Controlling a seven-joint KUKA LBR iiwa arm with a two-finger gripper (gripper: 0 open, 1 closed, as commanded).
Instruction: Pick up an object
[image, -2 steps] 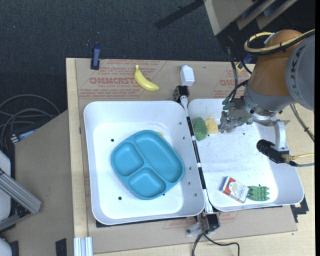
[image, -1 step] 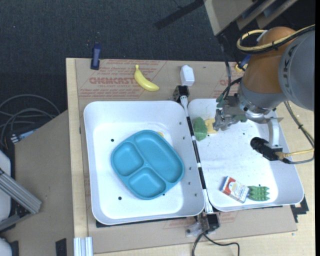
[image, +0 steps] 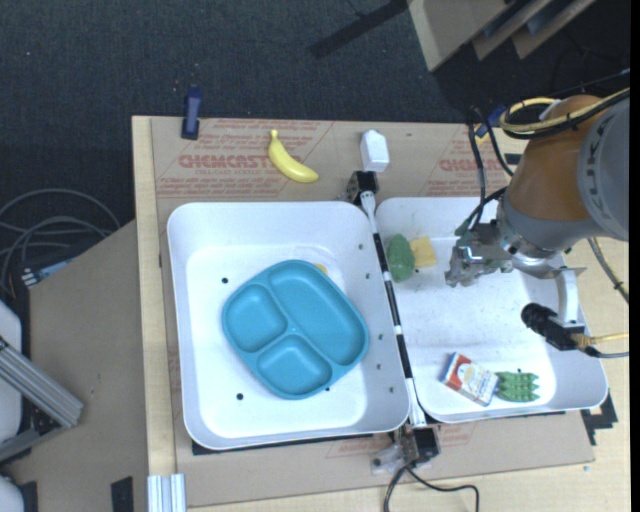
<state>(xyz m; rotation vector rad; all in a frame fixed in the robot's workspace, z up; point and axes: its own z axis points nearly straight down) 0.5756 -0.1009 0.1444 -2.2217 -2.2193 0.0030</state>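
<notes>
Lower right bin (image: 560, 395): 1 small red-and-white box (image: 466, 378) and 1 green toy (image: 517, 384), side by side near the front rim, the box touching or nearly touching the toy.

Same bin, upper left: 1 green object (image: 400, 257) against the dividing rim, with 1 yellow block (image: 424, 252) just beside it.

Left bin (image: 190, 300): 1 blue plate (image: 292, 326) with 3 compartments, lying at a slant.

Worktop (image: 160, 180), behind the bins: 1 banana (image: 289, 161), 1 white block (image: 375, 150), 1 blue piece (image: 192, 112).

Gripper (image: 466, 262): hangs over the right bin, just right of the yellow block; nothing visible between its tips. Whether it stands wide or narrow cannot be told from this slant.

Step in hand, as judged: approach, no object yet taken. Nearest candidates are the yellow block and green object.

Next move calls for: a shift left to centre over 1 of the pair, then a straight descent. Their closeness to each other and to the rim leaves little room on either side.
</notes>
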